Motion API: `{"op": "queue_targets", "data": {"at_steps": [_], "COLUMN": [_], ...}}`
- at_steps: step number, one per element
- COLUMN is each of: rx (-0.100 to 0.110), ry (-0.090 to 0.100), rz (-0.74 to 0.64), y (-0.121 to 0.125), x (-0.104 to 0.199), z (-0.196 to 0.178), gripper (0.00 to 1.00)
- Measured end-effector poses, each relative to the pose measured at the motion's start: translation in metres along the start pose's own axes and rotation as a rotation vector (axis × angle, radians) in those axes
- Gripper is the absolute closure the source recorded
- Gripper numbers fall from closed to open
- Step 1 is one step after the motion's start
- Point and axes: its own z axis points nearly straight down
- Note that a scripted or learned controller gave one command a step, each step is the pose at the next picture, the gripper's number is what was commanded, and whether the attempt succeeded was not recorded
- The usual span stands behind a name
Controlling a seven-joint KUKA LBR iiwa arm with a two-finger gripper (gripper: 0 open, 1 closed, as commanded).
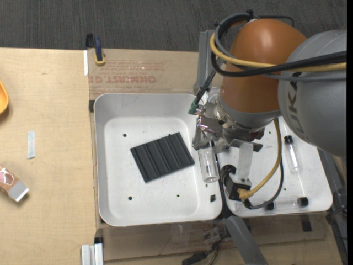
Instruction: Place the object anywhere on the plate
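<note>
Camera view: clear tube over left bin's right rim.

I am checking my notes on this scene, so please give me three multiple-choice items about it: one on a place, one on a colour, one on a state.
1. Where is the dark ridged plate?
A. in the right bin
B. in the left bin
C. on the brown board beside the bins

2. What colour is the band above the arm's wrist?
A. blue
B. green
C. orange

3. How does the plate lie?
A. flat on the bin floor, askew to the walls
B. standing on one edge
C. leaning against the bin wall

Answers:
1. B: the dark ridged plate sits inside the left bin.
2. C: the band on the grey arm is plainly orange.
3. A: the whole ridged top faces up, and its edges run at a slant to the bin walls.
</note>
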Motion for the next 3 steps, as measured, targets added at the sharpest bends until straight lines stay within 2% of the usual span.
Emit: {"op": "queue_targets", "data": {"at_steps": [1,2,3], "rx": [-0.002,-0.002,0.000], "ry": [0.001,0.000,-0.003], "rz": [-0.491,-0.491,-0.492], "y": [-0.0101,-0.0101,-0.0093], "x": [0.0409,0.0409,0.0407], "z": [-0.0312,-0.0312,-0.0390], "gripper": [1.00,0.00,1.00]}}
